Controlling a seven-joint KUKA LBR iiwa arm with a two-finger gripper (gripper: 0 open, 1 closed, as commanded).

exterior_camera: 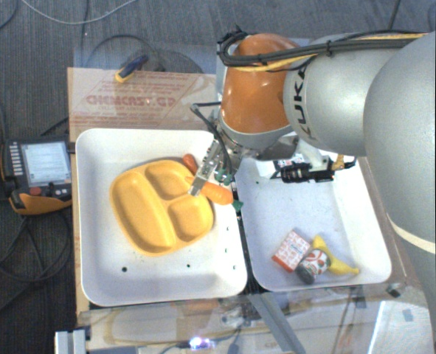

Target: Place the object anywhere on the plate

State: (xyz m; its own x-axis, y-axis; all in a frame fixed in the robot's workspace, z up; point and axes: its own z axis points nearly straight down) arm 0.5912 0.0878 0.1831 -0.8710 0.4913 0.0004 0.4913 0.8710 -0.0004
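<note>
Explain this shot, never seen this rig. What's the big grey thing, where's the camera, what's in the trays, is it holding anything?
The big grey and orange shape is a robot arm reaching in from the right. The one camera is fixed above the bench and looks down at a slant.

Two shallow white bins sit side by side. The left bin holds a yellow plate with three compartments. An orange object, likely a carrot, lies at the plate's upper right edge, partly under the gripper.

The right bin holds a small orange and white box, a yellow banana and a small round item I can't identify.

The gripper hangs over the carrot. Whether it grips it, I can't tell from this angle.
</note>
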